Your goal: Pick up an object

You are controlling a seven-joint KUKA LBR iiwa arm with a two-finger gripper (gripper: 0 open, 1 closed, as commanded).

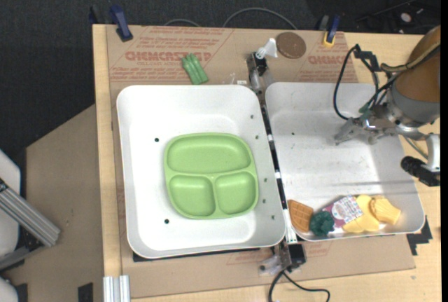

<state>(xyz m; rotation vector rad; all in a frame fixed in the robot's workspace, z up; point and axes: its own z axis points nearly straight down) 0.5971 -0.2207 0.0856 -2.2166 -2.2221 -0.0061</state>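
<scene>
Left bin (pixel 133 153): 1 smooth green tray (pixel 210 174) with 3 compartments, lying flat at centre. Right bin (pixel 308 111): small items crowded along the near edge: waffle-like piece (pixel 300 214), dark green lump (pixel 322 223), pink-white packet (pixel 345 209), yellow pieces (pixel 371 216). Gripper (pixel 353 131) over the right bin's far half, well apart from them; fingers splayed, holding nothing.

A small heap of toy food (pixel 348 215) lies in the lower right of the frame, along the near wall of the right bin (pixel 308 153). From left to right: a tan waffle-like piece (pixel 300 214), a dark green broccoli-like lump (pixel 322 223), a pale pink-and-white wrapped piece (pixel 346 209), a yellow piece (pixel 362 219), and an orange-tan round piece (pixel 384 210). They touch or overlap one another.
</scene>
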